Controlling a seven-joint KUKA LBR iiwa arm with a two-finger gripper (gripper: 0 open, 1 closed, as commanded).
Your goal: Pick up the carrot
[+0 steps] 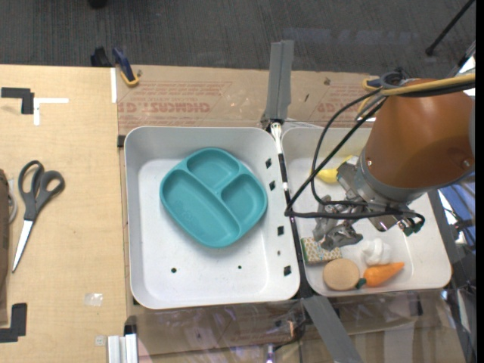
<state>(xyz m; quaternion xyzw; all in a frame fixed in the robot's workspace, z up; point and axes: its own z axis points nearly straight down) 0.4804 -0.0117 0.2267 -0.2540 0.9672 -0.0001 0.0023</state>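
Hand above right bin; carrot beside tan ball.

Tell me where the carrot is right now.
The carrot lies in the right bin, near its front edge, beside a round tan object on its left and just below a white object, under the arm.

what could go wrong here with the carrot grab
The carrot lies close against a tan round item and a white item, so the gripper may catch or nudge a neighbour instead. The gripper also sits over a checkered piece, off to the side of the carrot, so closing here would probably miss. The carrot lies near the right bin's front wall, which could crowd a finger coming down.
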